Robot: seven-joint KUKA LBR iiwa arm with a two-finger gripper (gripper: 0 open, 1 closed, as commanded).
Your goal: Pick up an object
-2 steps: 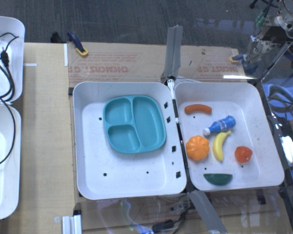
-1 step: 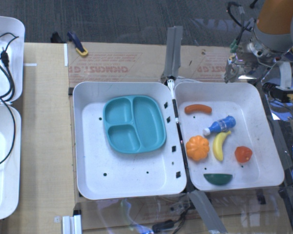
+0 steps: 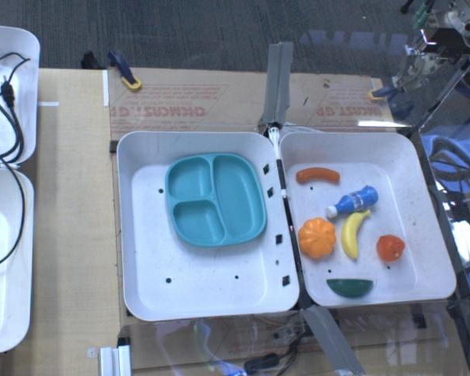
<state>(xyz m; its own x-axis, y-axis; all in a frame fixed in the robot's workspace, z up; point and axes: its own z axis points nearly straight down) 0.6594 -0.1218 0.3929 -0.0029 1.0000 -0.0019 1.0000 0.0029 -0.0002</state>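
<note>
The right bin holds several small toys. An orange-brown sausage lies near its far side. Below it a blue bottle with a white cap lies tilted, touching the top of a yellow banana. An orange pumpkin sits just left of the banana. A red-orange tomato rests to the banana's right. A dark green half-round piece lies by the near wall.
The left bin carries a teal three-compartment plate. A grey divider bar stands behind the seam between the bins. Blue-and-yellow clamps grip the cardboard at the back. White tubs with black cables sit far left.
</note>
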